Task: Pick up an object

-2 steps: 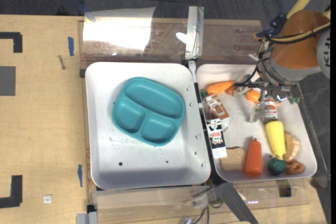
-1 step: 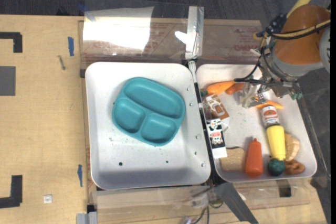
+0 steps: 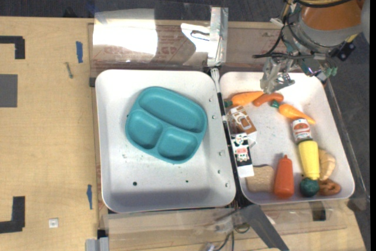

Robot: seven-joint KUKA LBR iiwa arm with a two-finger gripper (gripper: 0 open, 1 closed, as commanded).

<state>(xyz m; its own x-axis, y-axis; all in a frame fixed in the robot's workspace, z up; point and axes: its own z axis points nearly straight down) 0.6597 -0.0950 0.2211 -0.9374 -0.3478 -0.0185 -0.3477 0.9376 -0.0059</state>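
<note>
The gripper (image 3: pixel 273 84) hangs over the far end of the right bin (image 3: pixel 338 126), its tips just above or perhaps touching an orange carrot (image 3: pixel 267 99); whether its fingers are spread or closed cannot be told from this slant. A second carrot (image 3: pixel 292 110) lies just beside it, with a yellow mustard bottle (image 3: pixel 306 150) and a red ketchup bottle (image 3: pixel 284 176) nearer the front. The left bin (image 3: pixel 111 173) holds a teal divided tray (image 3: pixel 166 123).

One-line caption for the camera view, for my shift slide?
Gripper poised over a carrot in the right bin; teal divided tray in the left bin.
</note>
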